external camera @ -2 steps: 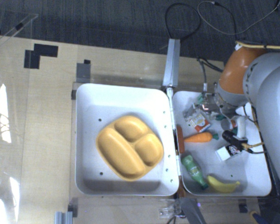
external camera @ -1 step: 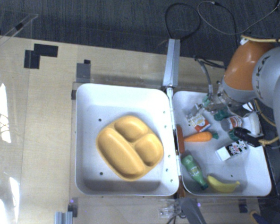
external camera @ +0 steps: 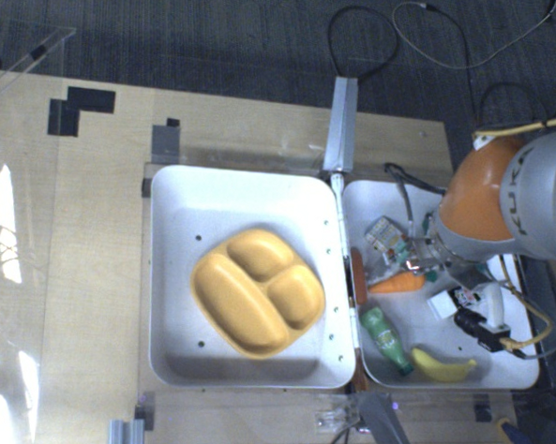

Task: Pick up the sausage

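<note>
The sausage (external camera: 357, 279), a thin reddish-brown stick, lies along the left wall of the right bin (external camera: 522, 372), next to the divider. My gripper (external camera: 403, 252) hangs low in the upper middle of that bin, a little right of and above the sausage, over the thick end of an orange carrot (external camera: 398, 283). The grey arm with its orange band (external camera: 477, 196) comes in from the right and hides the bin's upper right part.
A green bottle (external camera: 386, 339) and a yellow banana (external camera: 443, 365) lie near the right bin's front wall. A small white block (external camera: 442, 302) and cables sit under the arm. The left bin (external camera: 171, 285) holds a yellow three-compartment dish (external camera: 258, 290).
</note>
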`<act>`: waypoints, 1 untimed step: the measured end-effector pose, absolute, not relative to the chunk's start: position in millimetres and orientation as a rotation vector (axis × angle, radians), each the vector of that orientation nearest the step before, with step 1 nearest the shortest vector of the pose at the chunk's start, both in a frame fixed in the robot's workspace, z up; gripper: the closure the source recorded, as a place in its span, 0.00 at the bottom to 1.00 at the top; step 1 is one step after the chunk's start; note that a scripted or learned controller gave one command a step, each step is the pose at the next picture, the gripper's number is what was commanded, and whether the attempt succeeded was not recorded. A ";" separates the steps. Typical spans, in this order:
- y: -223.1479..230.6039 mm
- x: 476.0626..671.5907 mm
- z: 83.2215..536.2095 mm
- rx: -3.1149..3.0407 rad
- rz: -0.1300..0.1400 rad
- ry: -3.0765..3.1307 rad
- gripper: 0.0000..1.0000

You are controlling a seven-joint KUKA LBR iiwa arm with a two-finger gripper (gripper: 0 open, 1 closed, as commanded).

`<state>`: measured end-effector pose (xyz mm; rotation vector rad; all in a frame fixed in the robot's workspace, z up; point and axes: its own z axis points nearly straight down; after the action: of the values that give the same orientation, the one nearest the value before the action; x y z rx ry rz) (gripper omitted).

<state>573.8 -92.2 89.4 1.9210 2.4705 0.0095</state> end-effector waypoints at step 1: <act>-89.8 618.4 88.9 1.906 0.008 2.483 0.00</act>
<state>618.4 -89.8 88.9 1.9057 2.4828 0.0076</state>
